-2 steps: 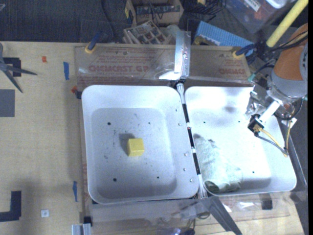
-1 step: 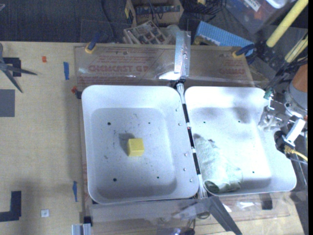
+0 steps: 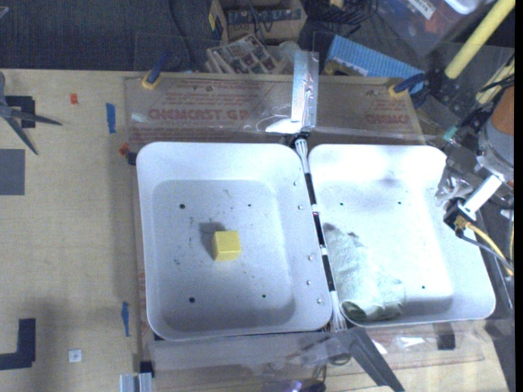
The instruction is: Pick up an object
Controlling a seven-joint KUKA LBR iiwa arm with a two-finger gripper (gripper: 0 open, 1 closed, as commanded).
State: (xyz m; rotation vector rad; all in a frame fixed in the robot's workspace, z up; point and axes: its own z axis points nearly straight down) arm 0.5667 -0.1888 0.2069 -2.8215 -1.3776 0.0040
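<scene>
A small yellow block (image 3: 227, 245) lies near the middle of the left bin (image 3: 163, 170). In the right bin (image 3: 425, 170), a rolled grey-white cloth (image 3: 365, 278) stretches along the left wall down to the front edge. My gripper (image 3: 456, 193) hangs over the right rim of the right bin, well away from both the cloth and the block. Nothing shows in its grasp.
A clear plastic sheet with red lettering (image 3: 221, 109) lies behind the bins. A metal divider strip (image 3: 304, 96) runs back between them. Scissors (image 3: 20, 119) rest on the bench at far left. Clutter and cables fill the background.
</scene>
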